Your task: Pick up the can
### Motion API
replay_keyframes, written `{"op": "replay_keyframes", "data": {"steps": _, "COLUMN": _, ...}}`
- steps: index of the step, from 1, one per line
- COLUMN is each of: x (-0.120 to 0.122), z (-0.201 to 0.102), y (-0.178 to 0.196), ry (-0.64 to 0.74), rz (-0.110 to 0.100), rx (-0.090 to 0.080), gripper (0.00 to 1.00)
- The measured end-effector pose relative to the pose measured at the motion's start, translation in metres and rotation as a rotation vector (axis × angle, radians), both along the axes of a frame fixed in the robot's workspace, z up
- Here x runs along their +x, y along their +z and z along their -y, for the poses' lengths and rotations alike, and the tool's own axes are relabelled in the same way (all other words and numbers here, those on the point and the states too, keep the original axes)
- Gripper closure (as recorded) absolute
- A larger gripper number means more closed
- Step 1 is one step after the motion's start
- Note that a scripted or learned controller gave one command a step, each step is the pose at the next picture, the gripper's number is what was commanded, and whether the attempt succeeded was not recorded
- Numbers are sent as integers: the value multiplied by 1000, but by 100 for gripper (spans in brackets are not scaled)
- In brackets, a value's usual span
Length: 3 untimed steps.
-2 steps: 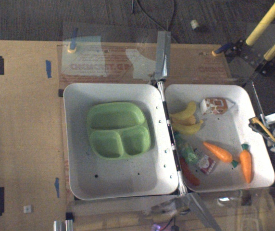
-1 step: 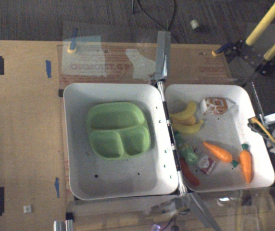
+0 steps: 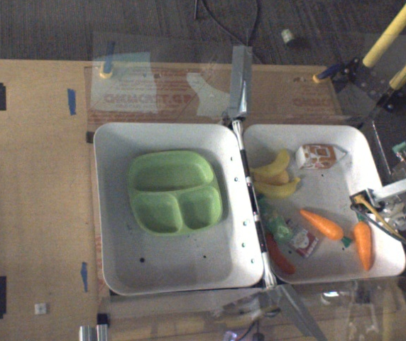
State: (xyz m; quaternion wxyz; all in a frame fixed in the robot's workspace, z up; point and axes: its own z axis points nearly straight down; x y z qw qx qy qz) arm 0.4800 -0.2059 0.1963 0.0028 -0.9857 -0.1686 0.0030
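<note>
A cardboard-covered bench [image 3: 33, 190] sits over dark carpet, and on it stand two shallow white bins side by side. My gripper [image 3: 370, 203] hangs at the right-hand rim of the right white bin [image 3: 345, 137], a blur of grey metal and yellow cable; whether it is spread or pressed together I cannot tell, and I see nothing held in it. Just beside me lies a small orange carrot [image 3: 363, 244], pointing down the bin, and a second, longer orange carrot [image 3: 321, 224] lies slantwise a little further in. Touching that one's lower side, or very nearly, is what I take for the can [image 3: 304, 241]: a short tin with a red-and-white label, lying on its side near the bin's front middle. Beyond it a red pepper [image 3: 280, 256] rests against the dividing wall, with yellow bananas [image 3: 277, 172] and a white-and-orange carton [image 3: 318, 156] toward the back. The left white bin [image 3: 107, 212] carries a green divided plastic plate [image 3: 174, 190]. I judge the approach hardly begun: I must travel left across the bin, pass over the long carrot, and settle squarely above the tin before descending, minding the crowding on both its sides.
</note>
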Motion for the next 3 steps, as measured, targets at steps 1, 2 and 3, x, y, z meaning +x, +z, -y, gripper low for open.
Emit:
{"op": "replay_keyframes", "data": {"steps": 1, "x": -1, "z": 19, "y": 36, "ry": -141, "rz": 2, "rx": -4, "gripper": 100}}
{"op": "replay_keyframes", "data": {"steps": 2, "x": -1, "z": 19, "y": 50, "ry": -141, "rz": 2, "rx": -4, "gripper": 100}}
{"op": "replay_keyframes", "data": {"steps": 3, "x": -1, "z": 19, "y": 55, "ry": -140, "rz": 2, "rx": -4, "gripper": 100}}
